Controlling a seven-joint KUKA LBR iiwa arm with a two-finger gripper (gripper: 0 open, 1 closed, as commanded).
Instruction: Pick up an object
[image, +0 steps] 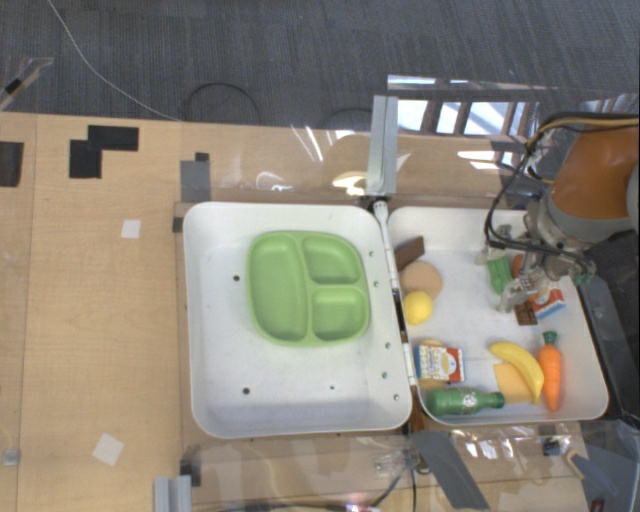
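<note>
My gripper (524, 296) hangs low over the upper right part of the right bin (470, 225), under the grey wrist and its orange band. It is down among a green item (498, 275), a small brown piece (525, 316) and a red, white and blue packet (547, 305). The wrist hides what lies directly under it. Further down the bin lie a banana (520, 362), an orange carrot (551, 372), a cheese wedge (510, 382), a green bottle (464, 401) and a small carton (440, 362).
A yellow lemon (417, 307), a tan round item (420, 279) and a brown block (408, 249) sit by the right bin's left wall. The left bin (215, 390) holds a green divided plate (307, 287). A metal post (383, 140) stands behind the bins.
</note>
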